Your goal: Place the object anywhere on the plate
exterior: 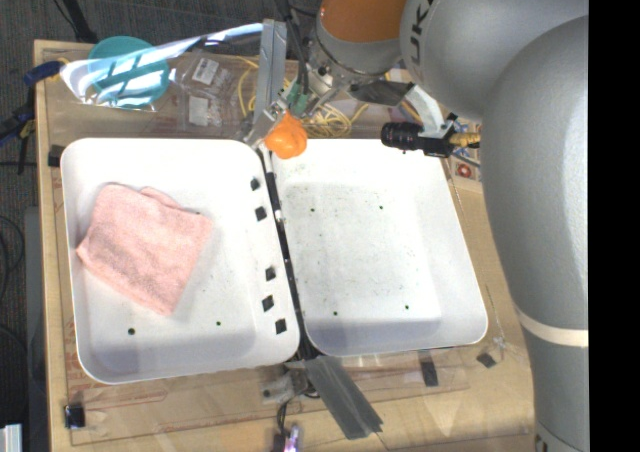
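Camera view: the orange object (287, 138) sits at the back edge of the bins, right on the seam where the left bin (228, 275) meets the right bin (380, 260). It is small, rounded, smooth and faintly glossy. The gripper (286, 118) hangs directly over it, touching or nearly so. We cannot tell whether the claw is open, closed or gripping.

We judge this to be the pick or carry step, with nothing delivered yet. No certain plate is seen. A teal round piece (124, 68) at the bench's (48, 130) back left corner, under crinkled clear plastic (200, 75), may be it. The next move calls for a confirmed hold, then a lift clear of the bin rims.

A pink cloth (145, 245), soft terry and loosely folded, lies in the left bin near its left edge. Both bins are white, hard and shallow. The arm (480, 50) is matte grey with an orange band.
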Motion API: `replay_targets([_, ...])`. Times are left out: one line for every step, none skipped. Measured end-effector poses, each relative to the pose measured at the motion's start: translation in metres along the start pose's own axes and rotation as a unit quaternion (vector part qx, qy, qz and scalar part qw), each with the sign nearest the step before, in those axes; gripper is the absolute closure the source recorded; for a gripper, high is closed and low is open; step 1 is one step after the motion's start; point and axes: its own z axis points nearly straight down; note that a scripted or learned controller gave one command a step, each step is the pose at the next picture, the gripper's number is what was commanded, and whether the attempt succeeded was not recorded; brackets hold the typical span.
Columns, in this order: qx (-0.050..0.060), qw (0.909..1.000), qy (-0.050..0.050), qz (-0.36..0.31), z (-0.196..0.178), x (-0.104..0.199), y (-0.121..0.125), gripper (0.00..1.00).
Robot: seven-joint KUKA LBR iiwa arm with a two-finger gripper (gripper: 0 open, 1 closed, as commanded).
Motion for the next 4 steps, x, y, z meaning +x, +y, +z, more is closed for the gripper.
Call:
replay_targets([0.002,0.9999,0.001,-0.011,0.074,0.088,-0.015,1.00])
replay_targets([0.000,1.0000,0.000,-0.009,0.043,0.010,-0.116,1.00])
replay_targets([0.002,0.9999,0.001,-0.013,0.037,0.062,-0.078,1.00])
replay_targets([0.000,0.9910,-0.001,-0.134,0.024,0.081,-0.009,1.00])
